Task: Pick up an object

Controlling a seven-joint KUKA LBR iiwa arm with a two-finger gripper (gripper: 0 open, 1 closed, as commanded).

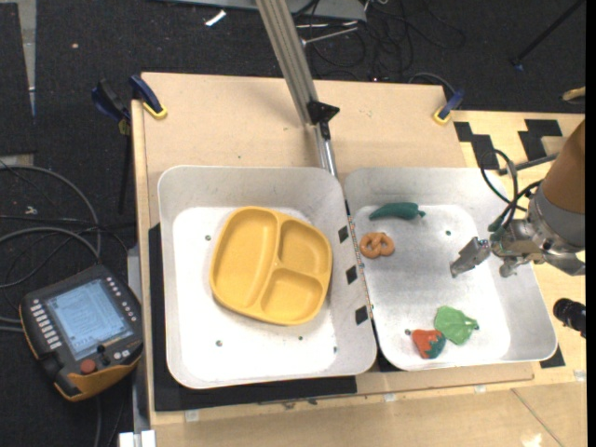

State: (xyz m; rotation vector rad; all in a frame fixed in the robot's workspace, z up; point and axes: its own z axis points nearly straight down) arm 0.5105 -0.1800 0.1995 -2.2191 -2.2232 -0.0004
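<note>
My gripper [484, 263] hangs over the right side of the right bin [521, 338], reaching in from the right. Its two fingers stand apart, open, with only bare bin floor between them. A green pepper [397, 211] lies at the back of that bin, and a brown pretzel [377, 244] sits just in front of it, to the left. Near the front lie a green leafy piece [454, 324] and a red and orange object [427, 343], touching each other. All of these are apart from the gripper.
The left bin [186, 250] holds a yellow divided plate [271, 265]. A metal pole [291, 49] slants up from the seam between the bins. A teach pendant [79, 329] lies on the floor at the left.
</note>
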